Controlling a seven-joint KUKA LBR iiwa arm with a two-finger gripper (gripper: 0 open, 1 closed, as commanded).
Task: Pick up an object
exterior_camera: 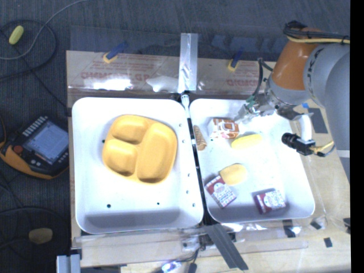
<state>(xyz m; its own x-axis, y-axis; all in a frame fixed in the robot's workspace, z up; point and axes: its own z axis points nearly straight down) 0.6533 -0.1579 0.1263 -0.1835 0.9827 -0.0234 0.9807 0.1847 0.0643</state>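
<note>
end effector [248,110] at right bin's [296,178] far edge, near orange-and-white packet [225,128]

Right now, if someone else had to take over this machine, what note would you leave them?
Gripper: low over the right bin's far edge, nothing seen held; open or shut is unclear.
Right bin: an orange-and-white packet, two yellow lumps, two dark red packets, a brown stick by the divider.
Left bin: a yellow divided tray.
Done: nothing lifted yet.
Left: grasp one object and raise it.
</note>
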